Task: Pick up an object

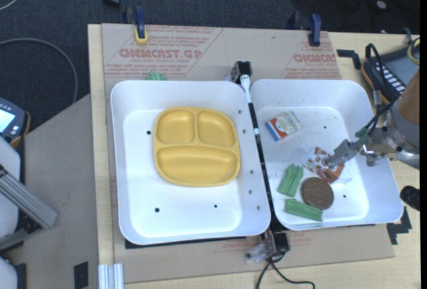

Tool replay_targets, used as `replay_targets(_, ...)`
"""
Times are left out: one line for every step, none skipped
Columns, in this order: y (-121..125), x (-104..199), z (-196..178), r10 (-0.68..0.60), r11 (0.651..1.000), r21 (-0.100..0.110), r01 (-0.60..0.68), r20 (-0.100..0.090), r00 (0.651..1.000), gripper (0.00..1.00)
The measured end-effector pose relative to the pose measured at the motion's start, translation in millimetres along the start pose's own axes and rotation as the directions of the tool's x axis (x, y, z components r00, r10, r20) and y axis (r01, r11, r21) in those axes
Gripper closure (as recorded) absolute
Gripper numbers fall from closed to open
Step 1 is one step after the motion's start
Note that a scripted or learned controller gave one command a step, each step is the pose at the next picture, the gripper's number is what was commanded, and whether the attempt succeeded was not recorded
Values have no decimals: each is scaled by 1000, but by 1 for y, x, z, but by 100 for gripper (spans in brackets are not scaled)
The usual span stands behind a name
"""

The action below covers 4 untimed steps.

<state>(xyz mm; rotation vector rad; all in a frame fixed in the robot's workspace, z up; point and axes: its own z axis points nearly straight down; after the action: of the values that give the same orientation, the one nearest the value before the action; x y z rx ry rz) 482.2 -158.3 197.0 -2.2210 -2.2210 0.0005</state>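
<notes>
1. Yellow plastic fills the left bin [133, 207]: a three-compartment tray [197, 146] lying flat near its middle. It sits well apart from the arm, so you can treat it as out of play for now.
2. Between the bins runs a black strip [253, 127], and clamps [139, 24] pin the cardboard-covered tabletop [200, 54] at the back, which likely keeps the bins from sliding when the arm pushes down.
3. In the right bin [353, 97] the small things cluster toward the front: a red, white and blue packet [283, 125] lies alone nearer the back; two green blocks [291, 179] and [303, 209] flank a round brown disc [316, 193].
4. Just beside the disc, toward the arm, lies a crumpled wrapper [320, 162] with red and white print, flat and creased, likely light and slippery.
5. The jaws [337, 157] hang at that wrapper's edge, reaching in from the right; you cannot tell from here whether they are spread or closed, nor whether they touch it. Judge the wrapper the probable target, not yet lifted.
</notes>
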Motion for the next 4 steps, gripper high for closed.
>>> replay_targets(-3,29,-158,-3,1000,-5,3,3,1000,0)
replay_targets(-2,28,-166,-2,1000,-4,2,2,1000,100)
replay_targets(-2,79,-303,-5,1000,-12,5,2,1000,100)
replay_targets(-2,0,-221,-4,1000,-5,4,1,1000,100)
